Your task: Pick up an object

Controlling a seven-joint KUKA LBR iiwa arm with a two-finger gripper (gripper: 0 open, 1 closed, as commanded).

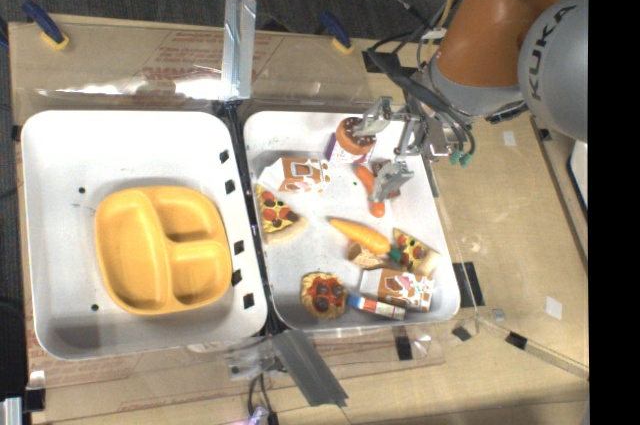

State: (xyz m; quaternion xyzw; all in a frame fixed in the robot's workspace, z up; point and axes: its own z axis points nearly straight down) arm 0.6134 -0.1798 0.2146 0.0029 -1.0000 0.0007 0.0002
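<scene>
I have the arm [500, 33] reaching in over the far right corner of the right bin [440, 213]; the left bin [40, 213] bears a yellow divided tray [160, 248], well apart from the work. The gripper [392, 175] hangs just above the small orange sausage [368, 183] near the doughnut [352, 135]; I cannot tell how wide it stands, and I see nothing caught in it. To do this well, I judge: centre over the sausage, straddle its narrow width, keep off the bin wall, descend straight, close late.
</scene>
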